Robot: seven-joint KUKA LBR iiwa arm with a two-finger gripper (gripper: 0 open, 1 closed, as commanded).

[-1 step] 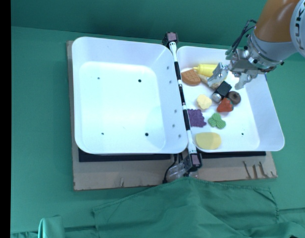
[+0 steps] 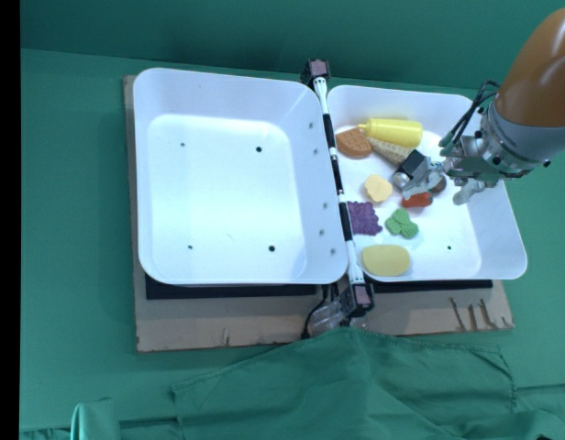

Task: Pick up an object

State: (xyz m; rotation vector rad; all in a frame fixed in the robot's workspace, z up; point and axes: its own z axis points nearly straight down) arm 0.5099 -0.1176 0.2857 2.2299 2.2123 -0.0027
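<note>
My gripper is low in the right bin, reaching in from the right. It sits right over a red piece and a brown piece, both partly hidden by it. Nothing is visibly held. Close to its left lies a small yellow piece. Behind it are a yellow bottle, a tan cone and an orange-brown round biscuit. In front lie a green piece, a purple grape bunch and a yellow oval.
The left bin stands beside the right one, with a black-and-white divider bar between them. Both rest on cardboard over a green cloth. Bare floor shows at the right bin's front right.
</note>
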